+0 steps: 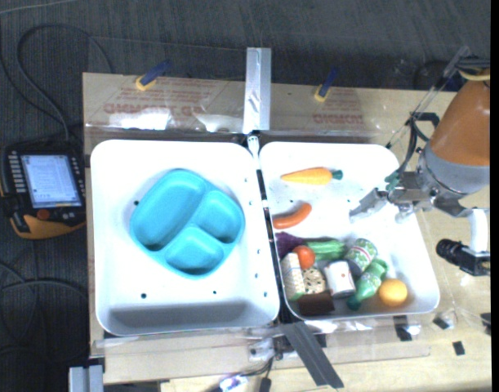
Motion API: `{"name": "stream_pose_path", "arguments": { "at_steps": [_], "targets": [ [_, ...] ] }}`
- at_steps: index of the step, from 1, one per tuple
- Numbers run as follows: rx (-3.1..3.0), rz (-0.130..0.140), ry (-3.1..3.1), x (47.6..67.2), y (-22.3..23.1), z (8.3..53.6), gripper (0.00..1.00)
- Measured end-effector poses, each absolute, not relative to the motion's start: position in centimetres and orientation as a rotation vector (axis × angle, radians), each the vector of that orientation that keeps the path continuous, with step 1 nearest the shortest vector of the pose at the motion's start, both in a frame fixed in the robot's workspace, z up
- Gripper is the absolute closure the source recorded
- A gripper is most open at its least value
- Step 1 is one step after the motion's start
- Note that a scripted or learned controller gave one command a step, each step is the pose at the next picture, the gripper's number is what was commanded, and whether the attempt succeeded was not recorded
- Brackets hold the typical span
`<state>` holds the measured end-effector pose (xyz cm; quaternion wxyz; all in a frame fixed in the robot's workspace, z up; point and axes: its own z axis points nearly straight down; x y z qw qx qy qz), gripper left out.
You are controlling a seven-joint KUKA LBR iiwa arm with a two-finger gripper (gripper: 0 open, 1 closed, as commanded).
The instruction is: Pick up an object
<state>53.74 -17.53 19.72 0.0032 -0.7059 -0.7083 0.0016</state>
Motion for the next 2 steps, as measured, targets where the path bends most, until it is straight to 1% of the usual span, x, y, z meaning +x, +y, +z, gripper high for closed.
{"name": "stream_pose_path", "arguments": {
  "at_steps": [1, 2],
  "targets": [
    [-2.094, 0.007, -2.336, 60.4, -11.4, 17.0, 0.00],
    [-2.086, 0.009, -2.350, 64.2, -10.5, 9.1, 0.00]
  ]
}}
